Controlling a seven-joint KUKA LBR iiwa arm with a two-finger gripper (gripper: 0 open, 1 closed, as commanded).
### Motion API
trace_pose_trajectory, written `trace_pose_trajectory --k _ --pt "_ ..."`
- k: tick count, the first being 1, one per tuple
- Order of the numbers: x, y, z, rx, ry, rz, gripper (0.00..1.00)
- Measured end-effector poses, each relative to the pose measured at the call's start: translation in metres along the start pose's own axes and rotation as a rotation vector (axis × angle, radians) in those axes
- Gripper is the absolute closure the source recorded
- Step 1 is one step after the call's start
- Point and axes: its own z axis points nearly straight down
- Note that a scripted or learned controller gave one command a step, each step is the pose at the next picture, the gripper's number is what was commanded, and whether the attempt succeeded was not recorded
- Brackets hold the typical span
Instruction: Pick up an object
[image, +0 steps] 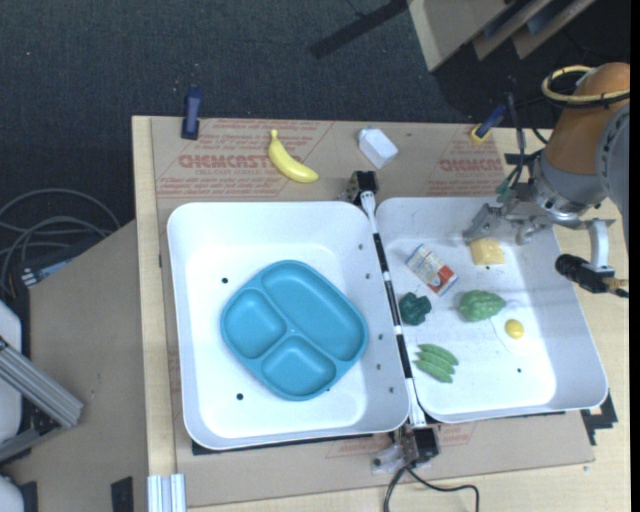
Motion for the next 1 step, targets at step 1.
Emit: trace_pose_trajectory --k 1 --pt "0.0214 -0.0007 0.0107 0.003 0.002 0.001 0.0"
